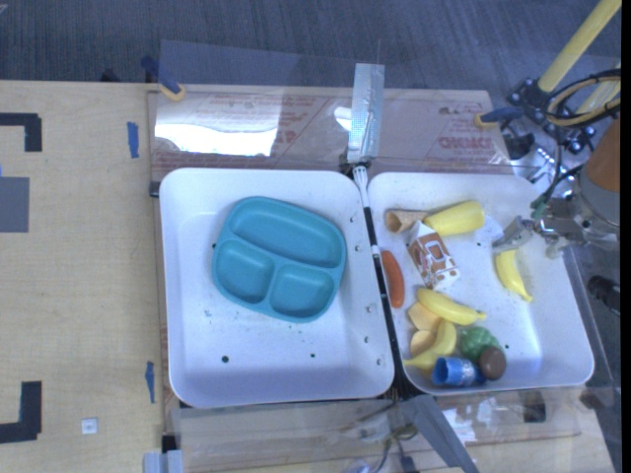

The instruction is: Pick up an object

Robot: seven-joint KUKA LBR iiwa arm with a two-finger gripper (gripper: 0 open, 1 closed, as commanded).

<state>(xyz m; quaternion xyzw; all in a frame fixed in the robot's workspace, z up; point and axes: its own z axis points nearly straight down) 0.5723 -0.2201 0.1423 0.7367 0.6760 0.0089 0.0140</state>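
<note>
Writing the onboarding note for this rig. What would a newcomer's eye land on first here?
The blue divided tray stands out first, lying alone in the left bin. Next comes the clutter of toy food in the right bin: yellow bananas, an orange carrot and a blue can near the front. The end effector hangs over that bin's right side, beside a small banana.

i see a teal divided plate point(279, 258) in a white bin point(187, 294), yellow bananas point(512, 272), an orange carrot point(394, 278).

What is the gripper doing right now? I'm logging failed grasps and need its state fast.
Gripper: over the right bin, just above a small banana; open or shut cannot be told, and nothing is visibly held.
</note>
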